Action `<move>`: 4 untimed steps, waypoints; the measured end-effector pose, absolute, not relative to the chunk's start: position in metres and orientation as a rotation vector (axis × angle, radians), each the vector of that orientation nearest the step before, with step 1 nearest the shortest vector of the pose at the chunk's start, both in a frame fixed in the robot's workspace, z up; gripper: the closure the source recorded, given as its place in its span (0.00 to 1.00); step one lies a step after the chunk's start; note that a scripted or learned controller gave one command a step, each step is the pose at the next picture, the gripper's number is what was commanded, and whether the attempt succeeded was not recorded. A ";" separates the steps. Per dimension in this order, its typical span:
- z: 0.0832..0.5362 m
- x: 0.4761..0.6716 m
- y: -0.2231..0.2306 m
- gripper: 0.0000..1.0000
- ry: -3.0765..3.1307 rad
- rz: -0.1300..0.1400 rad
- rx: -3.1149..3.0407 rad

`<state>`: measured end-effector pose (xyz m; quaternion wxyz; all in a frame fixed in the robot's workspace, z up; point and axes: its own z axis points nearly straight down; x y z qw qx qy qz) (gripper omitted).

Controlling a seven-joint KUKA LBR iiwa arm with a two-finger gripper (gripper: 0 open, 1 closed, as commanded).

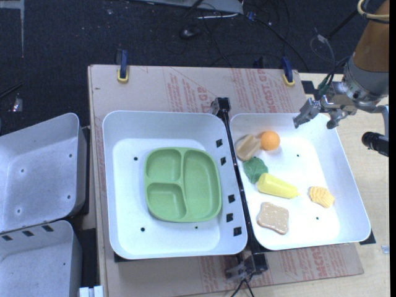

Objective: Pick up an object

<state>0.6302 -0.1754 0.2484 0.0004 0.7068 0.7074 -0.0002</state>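
The right bin (346,184) holds several toy foods. An orange ball (270,140) lies near its far left, beside a tan bread piece (247,146). A green leafy piece (255,167) and a yellow corn-like piece (277,186) sit near the middle. A toast slice (273,218) lies toward the front and a small yellow ridged piece (321,196) to the right. My gripper (320,115) hovers over the far right rim of this bin, open, with nothing between its fingers.
The left bin (124,228) carries a green divided plate (183,184). A black divider (232,178) runs between the bins. Blue clamps (123,65) (288,70) hold the board's far edge. White trays (37,166) lie off the bench to the left.
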 end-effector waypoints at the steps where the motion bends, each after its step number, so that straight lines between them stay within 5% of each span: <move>1: 0.204 0.626 -0.178 0.00 2.223 -0.004 2.225; 3: 0.100 0.625 -0.187 0.00 2.222 -0.005 2.226; 4: 0.115 0.628 -0.187 1.00 2.219 0.001 2.219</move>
